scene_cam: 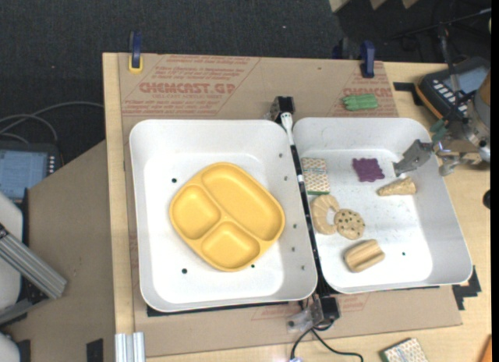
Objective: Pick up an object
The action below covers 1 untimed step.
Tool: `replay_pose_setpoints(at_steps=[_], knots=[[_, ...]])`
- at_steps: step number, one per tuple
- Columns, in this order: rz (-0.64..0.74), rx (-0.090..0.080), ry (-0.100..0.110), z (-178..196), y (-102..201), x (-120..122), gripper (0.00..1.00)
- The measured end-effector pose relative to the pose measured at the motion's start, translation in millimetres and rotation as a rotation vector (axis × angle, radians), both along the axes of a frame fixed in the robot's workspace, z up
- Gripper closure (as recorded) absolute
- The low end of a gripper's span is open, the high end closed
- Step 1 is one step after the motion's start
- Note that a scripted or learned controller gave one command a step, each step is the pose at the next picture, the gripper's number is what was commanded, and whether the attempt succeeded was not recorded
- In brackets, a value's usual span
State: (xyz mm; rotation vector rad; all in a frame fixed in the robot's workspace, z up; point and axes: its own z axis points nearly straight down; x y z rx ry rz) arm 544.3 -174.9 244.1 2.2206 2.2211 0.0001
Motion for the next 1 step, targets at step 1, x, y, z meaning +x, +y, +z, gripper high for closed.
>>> replay_pose_setpoints(at_steps=[1], knots=[[0.004, -0.004, -0.009, -117.7, -18.8, 86.3, 0.00]])
